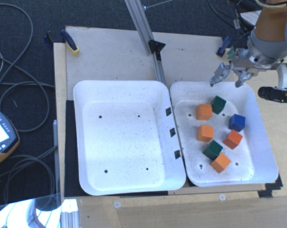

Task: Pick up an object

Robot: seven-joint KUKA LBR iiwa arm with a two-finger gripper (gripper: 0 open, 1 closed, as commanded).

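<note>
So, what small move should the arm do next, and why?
Probably lower toward the dark green block. The pincer hangs open above the right bin's far rim with nothing between its fingers, and that block lies nearest, beside an orange block.

One camera above, looking slantwise down on both bins (119, 91)

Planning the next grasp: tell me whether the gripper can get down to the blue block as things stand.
Probably yes. The gripper, open, hangs above the right bin's far rim, and the blue block sits apart from the other blocks with nothing over it.
</note>
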